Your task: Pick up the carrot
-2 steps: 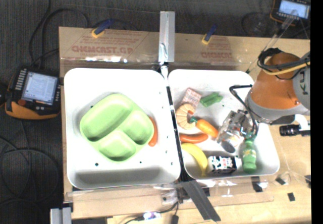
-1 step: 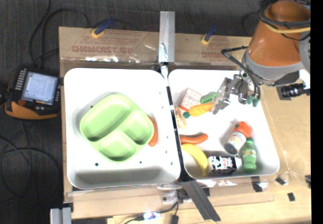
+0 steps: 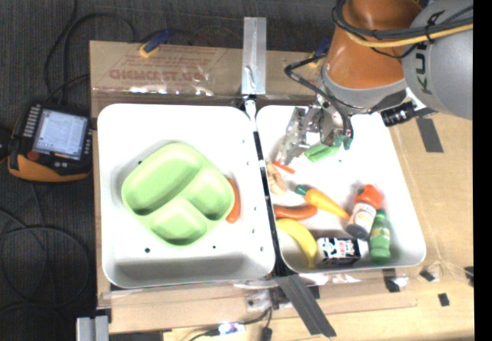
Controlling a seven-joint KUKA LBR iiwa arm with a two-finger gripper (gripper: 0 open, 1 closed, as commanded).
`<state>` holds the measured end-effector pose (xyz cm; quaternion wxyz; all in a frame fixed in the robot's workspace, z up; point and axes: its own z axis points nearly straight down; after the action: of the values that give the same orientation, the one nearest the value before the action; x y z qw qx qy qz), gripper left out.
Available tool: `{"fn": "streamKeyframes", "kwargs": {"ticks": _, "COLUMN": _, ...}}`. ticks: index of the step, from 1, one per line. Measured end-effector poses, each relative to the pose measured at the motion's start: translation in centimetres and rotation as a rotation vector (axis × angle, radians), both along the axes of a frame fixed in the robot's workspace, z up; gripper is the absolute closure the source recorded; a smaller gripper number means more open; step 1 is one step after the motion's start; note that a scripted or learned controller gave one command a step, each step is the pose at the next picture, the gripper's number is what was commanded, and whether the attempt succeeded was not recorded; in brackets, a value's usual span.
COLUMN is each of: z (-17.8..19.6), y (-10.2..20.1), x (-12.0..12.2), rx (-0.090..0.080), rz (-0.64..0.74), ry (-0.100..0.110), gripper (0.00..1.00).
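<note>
The carrot point(image 3: 327, 202), orange-yellow with a green top, lies slantwise in the middle of the right bin point(image 3: 400, 178). My gripper point(image 3: 311, 144) hangs over the far part of that bin, up and to the left of the carrot and apart from it. Its fingers look spread open with nothing clearly between them. A small green toy point(image 3: 323, 152) lies right by the right fingertip. A little orange-red piece point(image 3: 281, 169) sits just below the left fingertip.
Near the carrot lie a red-orange sausage shape point(image 3: 296, 212), a banana point(image 3: 301, 240), a black-and-white carton point(image 3: 338, 249), an orange-capped bottle point(image 3: 366, 209) and a green bottle point(image 3: 380, 236). The left bin point(image 3: 115, 124) holds a green divided plate point(image 3: 177, 192) with an orange item point(image 3: 234, 203) at its right edge.
</note>
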<state>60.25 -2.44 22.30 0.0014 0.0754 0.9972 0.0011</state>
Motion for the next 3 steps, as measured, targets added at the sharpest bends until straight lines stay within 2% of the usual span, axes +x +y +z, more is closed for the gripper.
{"fn": "streamKeyframes", "kwargs": {"ticks": 1, "z": 0.0, "y": 0.0, "x": 0.0, "rx": 0.001, "rz": 0.000, "ry": 0.000, "gripper": 0.00}}
{"fn": "streamKeyframes", "kwargs": {"ticks": 2, "z": -6.0, "y": -9.4, "x": -2.6, "rx": -0.003, "rz": -0.322, "ry": 0.004, "gripper": 0.00}}
{"fn": "streamKeyframes", "kwargs": {"ticks": 3, "z": -12.6, "y": -10.1, "x": -5.9, "rx": 0.008, "rz": -0.579, "ry": -0.013, "gripper": 0.00}}
